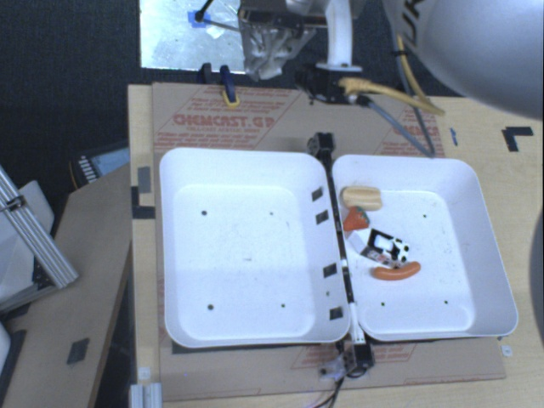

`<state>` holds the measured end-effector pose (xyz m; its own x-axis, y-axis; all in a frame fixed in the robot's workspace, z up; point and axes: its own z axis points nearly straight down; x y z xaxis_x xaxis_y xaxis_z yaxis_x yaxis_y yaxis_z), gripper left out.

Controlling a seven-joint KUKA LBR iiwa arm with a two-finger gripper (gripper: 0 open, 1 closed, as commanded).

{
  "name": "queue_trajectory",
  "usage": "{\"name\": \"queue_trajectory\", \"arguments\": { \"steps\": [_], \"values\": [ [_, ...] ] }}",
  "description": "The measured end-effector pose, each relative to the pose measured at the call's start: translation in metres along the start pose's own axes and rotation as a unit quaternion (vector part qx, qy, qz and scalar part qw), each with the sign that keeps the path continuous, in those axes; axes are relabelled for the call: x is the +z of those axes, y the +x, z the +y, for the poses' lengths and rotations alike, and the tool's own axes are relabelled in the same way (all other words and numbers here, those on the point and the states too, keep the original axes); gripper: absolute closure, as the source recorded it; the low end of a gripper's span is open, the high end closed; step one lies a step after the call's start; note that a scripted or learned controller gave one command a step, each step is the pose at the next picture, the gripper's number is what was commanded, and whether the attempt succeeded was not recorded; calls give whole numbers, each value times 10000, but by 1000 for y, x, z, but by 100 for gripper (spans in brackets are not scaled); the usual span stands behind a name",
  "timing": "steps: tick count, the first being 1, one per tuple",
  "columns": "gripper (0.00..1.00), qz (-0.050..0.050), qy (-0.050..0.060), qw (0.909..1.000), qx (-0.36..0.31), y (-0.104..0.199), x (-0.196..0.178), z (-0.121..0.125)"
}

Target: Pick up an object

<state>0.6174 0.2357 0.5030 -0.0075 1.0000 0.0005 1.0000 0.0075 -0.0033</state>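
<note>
Four small things are sitting in the right bin (476, 228), bunched near its left wall: a tan bread roll (361, 197), an orange-red piece (356, 219), a black-and-white block (387, 247) and a sausage (396, 270). The left bin (183, 228) is lying beside it, and the tool (270, 53) is hanging over the table's far edge; I cannot tell its grip.

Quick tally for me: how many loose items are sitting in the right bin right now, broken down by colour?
Tan or beige: 1, the bread-like piece
Orange-red: 2, the small wedge and the sausage-shaped piece
Black and white: 1, the patterned piece
Total: 4, all in the right bin
</note>
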Motion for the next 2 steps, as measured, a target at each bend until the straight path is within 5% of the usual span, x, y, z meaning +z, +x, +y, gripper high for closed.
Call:
{"name": "queue_trajectory", "arguments": {
  "steps": [1,2],
  "values": [
    [100,3,-20,10000,44,-47,-34,-63],
    [100,-4,-33,10000,39,-37,-31,4]
  ]
}}
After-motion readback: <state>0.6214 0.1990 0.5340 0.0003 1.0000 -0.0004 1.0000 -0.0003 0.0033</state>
